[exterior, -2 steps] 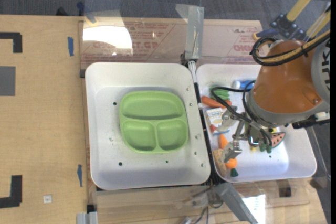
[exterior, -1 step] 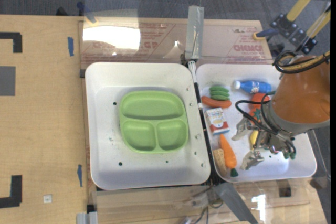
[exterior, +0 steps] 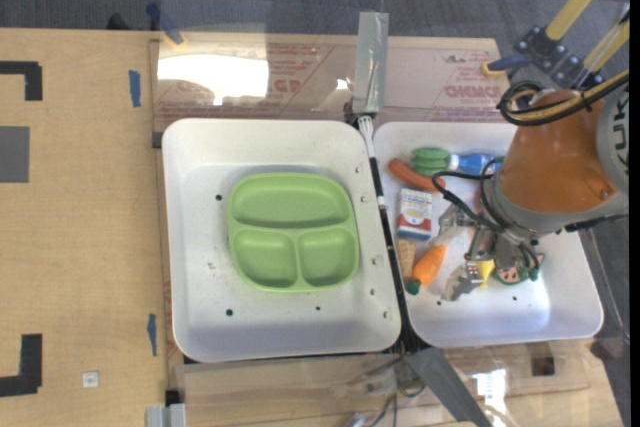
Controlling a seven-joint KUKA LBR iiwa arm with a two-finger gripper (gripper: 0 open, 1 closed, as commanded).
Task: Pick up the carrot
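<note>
Two bins [exterior: 200, 215] sitting abreast; carrot [exterior: 429, 265] lying in right bin, just left of gripper [exterior: 462, 283]; gripper state: cannot tell.

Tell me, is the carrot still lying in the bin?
Yes. The carrot lies on the floor of the right bin, beside the gripper, not between its fingers.

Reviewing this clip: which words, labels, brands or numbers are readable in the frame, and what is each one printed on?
Nothing here reads with certainty.
Red printing on the clear plastic sheet behind the two white bins: mirrored and glare-washed, unreadable.
Red printing on the same sheet's right part: reversed lettering, too blurred to read.
Small white and red carton in the right white bin: label graphics visible, text too small.
Blue and white tube beside the green lid: no legible text.
</note>
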